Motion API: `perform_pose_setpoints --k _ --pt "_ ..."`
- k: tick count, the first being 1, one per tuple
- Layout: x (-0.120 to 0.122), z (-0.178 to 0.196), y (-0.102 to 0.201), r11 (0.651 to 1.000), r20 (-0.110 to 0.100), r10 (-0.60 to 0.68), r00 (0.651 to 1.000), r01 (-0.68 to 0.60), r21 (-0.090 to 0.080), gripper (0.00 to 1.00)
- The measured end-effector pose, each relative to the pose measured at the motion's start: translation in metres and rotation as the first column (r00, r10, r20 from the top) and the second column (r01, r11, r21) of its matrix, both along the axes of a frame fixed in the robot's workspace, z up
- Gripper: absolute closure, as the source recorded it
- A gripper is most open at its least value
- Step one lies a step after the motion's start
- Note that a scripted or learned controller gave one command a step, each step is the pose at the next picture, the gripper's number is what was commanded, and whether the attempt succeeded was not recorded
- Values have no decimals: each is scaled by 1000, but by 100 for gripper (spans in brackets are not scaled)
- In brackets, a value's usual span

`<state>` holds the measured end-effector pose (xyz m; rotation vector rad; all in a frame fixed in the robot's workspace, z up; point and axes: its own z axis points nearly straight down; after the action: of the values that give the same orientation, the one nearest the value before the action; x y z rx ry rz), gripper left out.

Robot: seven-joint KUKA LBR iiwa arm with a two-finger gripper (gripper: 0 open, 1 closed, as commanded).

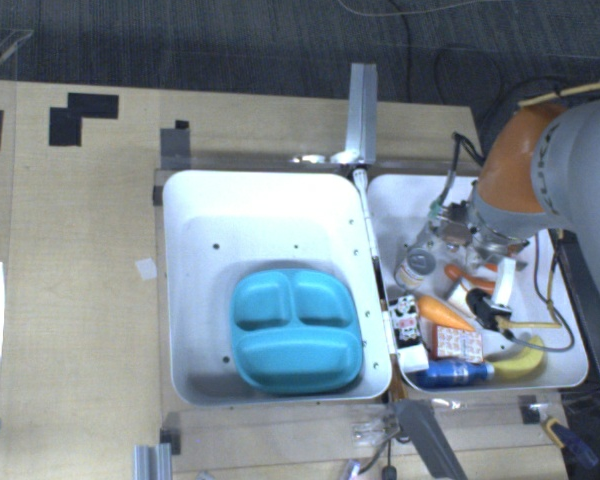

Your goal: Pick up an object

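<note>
carrot [446, 313] lying in the right bin [577, 376] among clutter, just beside the banana [521, 364] and blue bottle [450, 373] | gripper [450, 236] low over the bin's middle, can't tell its state | risk imo: stuff's packed tight, could nudge neighbours or grab nothing

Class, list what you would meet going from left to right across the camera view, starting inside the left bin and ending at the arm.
Blue divided tray → carrot → yellow banana → grey arm with its orange band.
</note>
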<state>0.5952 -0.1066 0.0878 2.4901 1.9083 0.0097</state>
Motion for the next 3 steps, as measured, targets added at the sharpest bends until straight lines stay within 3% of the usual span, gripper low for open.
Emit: perform_pose_setpoints --k 1,2,3 --pt "2 9 2 1000 2 2 1000 -2 1 100" --pt "26 151 -4 987 -9 -161 987 161 -1 100" --pt "-4 140 1 995 -12 -103 995 103 -1 100"
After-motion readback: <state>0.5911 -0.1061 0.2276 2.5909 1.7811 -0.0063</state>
